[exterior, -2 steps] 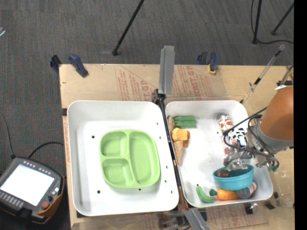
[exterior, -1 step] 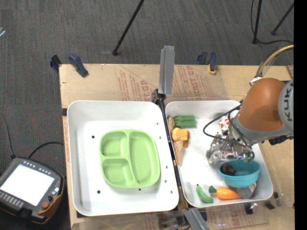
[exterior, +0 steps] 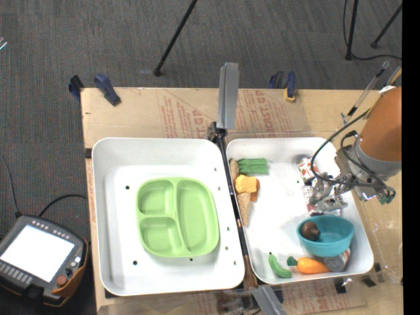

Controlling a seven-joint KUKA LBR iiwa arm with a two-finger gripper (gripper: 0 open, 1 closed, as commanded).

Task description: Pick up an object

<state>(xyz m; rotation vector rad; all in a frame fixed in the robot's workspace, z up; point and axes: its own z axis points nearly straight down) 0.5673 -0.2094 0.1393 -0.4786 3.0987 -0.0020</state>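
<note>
My gripper (exterior: pixel 326 198) hangs low over the right side of the right bin (exterior: pixel 279 231), just above the rim of a blue bowl (exterior: pixel 331 240). A dark brown round thing (exterior: pixel 310 230) lies inside that bowl. A red and white packet (exterior: pixel 306 170) lies just left of the gripper. Along the bin's left side are a green bean-like piece (exterior: pixel 253 166), a yellow-orange piece (exterior: pixel 246 184) and a tan cone (exterior: pixel 243 206). At the front edge lie a green pepper (exterior: pixel 279 266), an orange carrot (exterior: pixel 311 265) and a small silvery item (exterior: pixel 336 263).
The left bin (exterior: pixel 111 176) holds a light green divided plate (exterior: pixel 177 216). A grey upright post (exterior: pixel 228 97) stands behind the gap between the bins. The arm's orange band (exterior: pixel 387 126) is over the right bin's far right corner. A tablet (exterior: pixel 36 254) lies on the floor at left.
</note>
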